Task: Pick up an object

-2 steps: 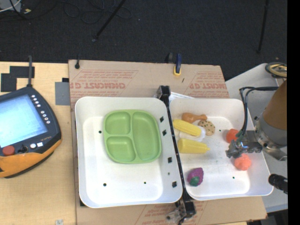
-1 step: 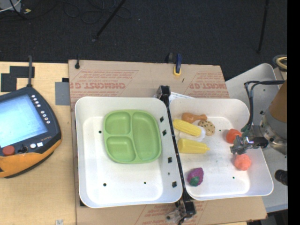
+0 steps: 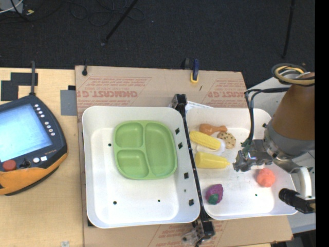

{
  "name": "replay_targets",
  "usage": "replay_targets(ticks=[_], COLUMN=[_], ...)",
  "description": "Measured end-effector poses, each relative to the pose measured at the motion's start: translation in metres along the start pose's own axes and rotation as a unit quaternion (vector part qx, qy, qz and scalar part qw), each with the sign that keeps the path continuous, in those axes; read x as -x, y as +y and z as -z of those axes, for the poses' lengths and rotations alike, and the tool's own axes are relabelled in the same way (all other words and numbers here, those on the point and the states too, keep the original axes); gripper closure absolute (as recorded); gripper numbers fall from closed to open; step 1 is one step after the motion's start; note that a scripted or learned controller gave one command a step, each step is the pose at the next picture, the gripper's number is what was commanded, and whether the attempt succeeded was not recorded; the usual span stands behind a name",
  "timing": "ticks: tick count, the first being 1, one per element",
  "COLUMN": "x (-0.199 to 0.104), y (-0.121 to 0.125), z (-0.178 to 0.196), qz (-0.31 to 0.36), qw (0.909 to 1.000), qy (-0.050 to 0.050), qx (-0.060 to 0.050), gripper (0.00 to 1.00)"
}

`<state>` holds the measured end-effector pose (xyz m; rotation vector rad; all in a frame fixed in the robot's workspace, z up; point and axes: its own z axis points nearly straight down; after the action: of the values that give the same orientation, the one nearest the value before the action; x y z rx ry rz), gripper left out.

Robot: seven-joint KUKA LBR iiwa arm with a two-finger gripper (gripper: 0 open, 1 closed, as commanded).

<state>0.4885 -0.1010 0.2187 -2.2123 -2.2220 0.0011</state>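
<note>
The right bin (image 3: 241,206) holds several toy foods. Two yellow corn cobs lie at its left: one (image 3: 205,139) above, the other (image 3: 211,161) below. A brown drumstick (image 3: 212,129) and a speckled cookie (image 3: 226,138) lie behind them. A purple and green grape bunch (image 3: 215,193) sits near the front, and an orange-pink ball (image 3: 266,177) lies to the right. My gripper (image 3: 243,162) hangs low over the bin, just right of the lower corn cob and left of the ball. I see nothing between its fingers.
The left bin (image 3: 97,189) holds a green divided plate (image 3: 144,150). A black divider (image 3: 186,153) runs between the bins. A teach pendant (image 3: 28,138) lies on the bench at far left. The arm's orange band (image 3: 295,112) rises at right.
</note>
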Motion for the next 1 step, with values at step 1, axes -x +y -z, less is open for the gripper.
replay_targets(ticks=[1], x=[-0.0527], y=[0.001], z=[0.0115], qz=[0.0], qw=[1.0], qy=[0.0], qx=[0.001], gripper=[1.0])
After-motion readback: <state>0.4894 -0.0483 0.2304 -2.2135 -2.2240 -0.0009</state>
